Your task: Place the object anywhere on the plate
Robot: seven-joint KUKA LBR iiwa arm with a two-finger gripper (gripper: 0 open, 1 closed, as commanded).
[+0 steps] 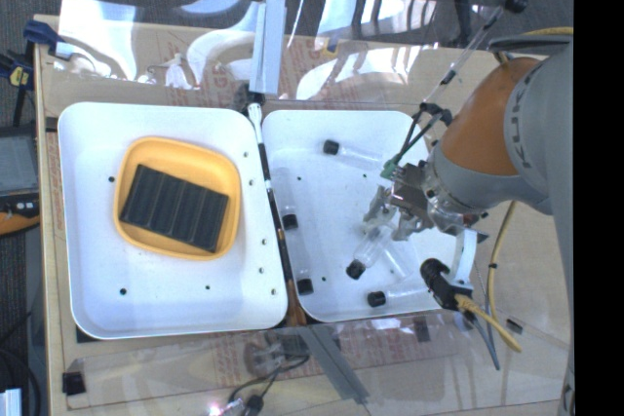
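Dark ridged object point(177, 207) on yellow plate point(224, 172) — well apart from hand point(382, 227); grip unclear.

Black block point(178, 206) covers most of yellow plate point(222, 170); bare rim free; bin divider point(265, 200) between

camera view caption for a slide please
Arm's gripper low in the right bin; yellow plate with dark block in left bin.
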